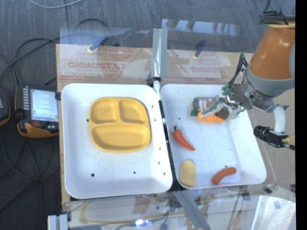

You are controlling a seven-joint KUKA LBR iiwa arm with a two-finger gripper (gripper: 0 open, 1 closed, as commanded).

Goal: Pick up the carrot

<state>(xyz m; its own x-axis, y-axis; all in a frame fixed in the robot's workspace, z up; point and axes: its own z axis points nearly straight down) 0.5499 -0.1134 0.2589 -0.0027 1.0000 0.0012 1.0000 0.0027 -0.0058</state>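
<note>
Camera view, near to far. Nearest me, in the right bin (216, 150), lie a pale yellow potato-like piece (187, 172) and a red sausage (224, 175), well apart from each other. Beyond them, towards the bin's left wall, lies a red-orange pepper (183, 139) with a dark stem. In the left bin (76, 169) sits a yellow divided plate (120, 123).

Farther in, near the far wall of the right bin, lies the carrot (214, 120). It is orange, on its side, with a green tip pointing left. The gripper (217, 110) hangs directly over it, touching or nearly so, and part of the carrot is hidden beneath it. I cannot tell whether the claw is apart or together, nor whether it has the carrot. A small can (200, 102) lies just beside the carrot's green end, on the far side.

I judge the carrot to be a light, stiff plastic toy with a smooth, tapered skin, so it is likely to slip or roll out of a loose pinch. I would take hold across the thick middle, square to its length, and keep clear of the can.
</note>
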